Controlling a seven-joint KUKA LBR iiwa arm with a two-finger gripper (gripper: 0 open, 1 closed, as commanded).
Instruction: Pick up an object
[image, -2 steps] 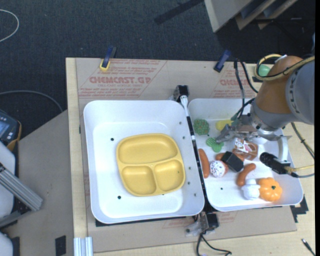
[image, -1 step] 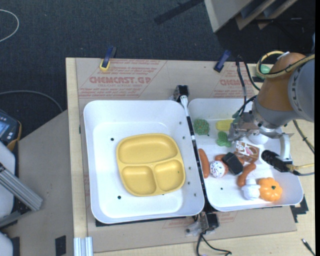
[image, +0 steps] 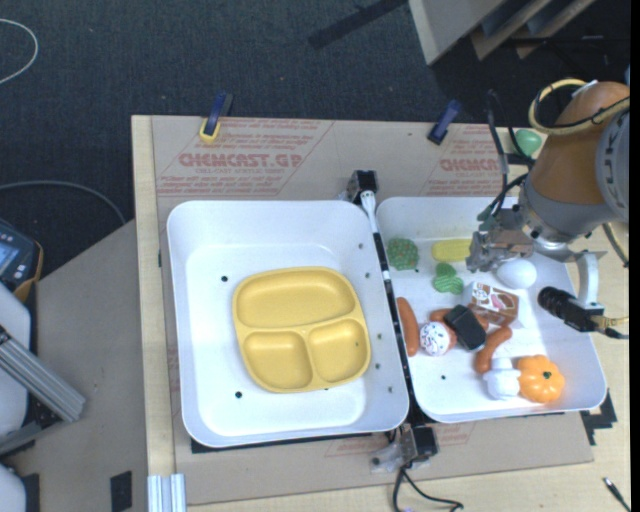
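Hand (image: 487, 250) low in right bin (image: 590, 350), beside white egg (image: 517, 272) and yellow corn (image: 452, 249); finger state unreadable; yellow tray (image: 298, 327) in left bin (image: 200, 300).

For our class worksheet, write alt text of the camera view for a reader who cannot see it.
A grey robot arm reaches from the right, its tool low over the right bin of toy food. The left bin holds a yellow divided tray.
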